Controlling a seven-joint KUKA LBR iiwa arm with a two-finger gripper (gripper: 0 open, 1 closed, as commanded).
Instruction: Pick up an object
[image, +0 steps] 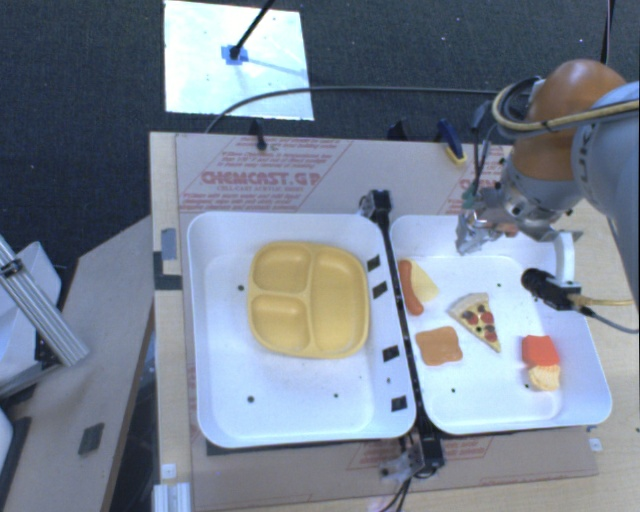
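Right bin (590, 400): pizza slice (478, 320) tip lower-right.

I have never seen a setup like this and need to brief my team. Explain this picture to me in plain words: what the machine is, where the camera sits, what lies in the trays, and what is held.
One camera looks down at a slant on a bench with two shallow white bins. The grey arm with an orange band, entering from the right, is a robot arm; its gripper hangs over the far edge of the right bin. I see nothing held in it, and cannot tell whether it is open.

The left bin holds a yellow divided plate. The right bin holds toy food: a hot dog beside a pale wedge, a pizza slice, an orange square and a red-and-yellow block.
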